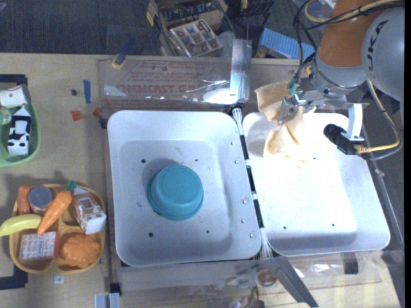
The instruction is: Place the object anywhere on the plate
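Observation:
A round teal plate (pixel 175 191) lies in the middle of the left bin (pixel 128 140). A floppy tan object (pixel 286 140), like a crumpled cloth, hangs at the back left of the right bin (pixel 321 223). Its upper part reaches over the bin's back rim. My gripper (pixel 293 106) is above that corner, shut on the top of the tan object, which droops on both sides of the fingers. The plate is well to the left of the gripper and nearer the front, across the rims between the bins.
A clear plastic sheet (pixel 173 85) lies behind the left bin. A tray of toy food (pixel 54 226) and a green dish (pixel 18 133) sit on the bench at the left. A black cable plug (pixel 340 138) hangs beside the arm over the right bin.

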`<move>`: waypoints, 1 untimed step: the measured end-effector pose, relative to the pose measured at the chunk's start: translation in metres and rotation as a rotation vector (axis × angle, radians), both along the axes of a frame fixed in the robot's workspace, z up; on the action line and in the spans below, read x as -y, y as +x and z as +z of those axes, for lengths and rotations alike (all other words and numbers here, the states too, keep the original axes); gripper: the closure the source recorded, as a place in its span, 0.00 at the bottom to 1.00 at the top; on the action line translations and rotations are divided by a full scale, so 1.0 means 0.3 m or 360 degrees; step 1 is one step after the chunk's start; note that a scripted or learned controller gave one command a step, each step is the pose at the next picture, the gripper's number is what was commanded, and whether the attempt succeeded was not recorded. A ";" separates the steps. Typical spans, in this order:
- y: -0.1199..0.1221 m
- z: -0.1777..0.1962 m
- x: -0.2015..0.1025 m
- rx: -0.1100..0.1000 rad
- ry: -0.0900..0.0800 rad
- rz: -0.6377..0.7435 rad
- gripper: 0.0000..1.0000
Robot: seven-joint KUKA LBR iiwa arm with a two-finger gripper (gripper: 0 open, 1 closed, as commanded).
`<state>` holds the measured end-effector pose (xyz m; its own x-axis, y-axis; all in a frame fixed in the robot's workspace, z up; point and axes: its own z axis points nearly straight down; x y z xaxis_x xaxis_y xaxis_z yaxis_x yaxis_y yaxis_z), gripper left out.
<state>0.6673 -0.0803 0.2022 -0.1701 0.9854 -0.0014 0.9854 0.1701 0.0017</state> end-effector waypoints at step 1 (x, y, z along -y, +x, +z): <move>0.003 0.078 0.001 0.0004 0.0000 0.0000 1.00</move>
<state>0.6683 -0.0807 0.2256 -0.1702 0.9854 -0.0019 0.9854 0.1702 0.0040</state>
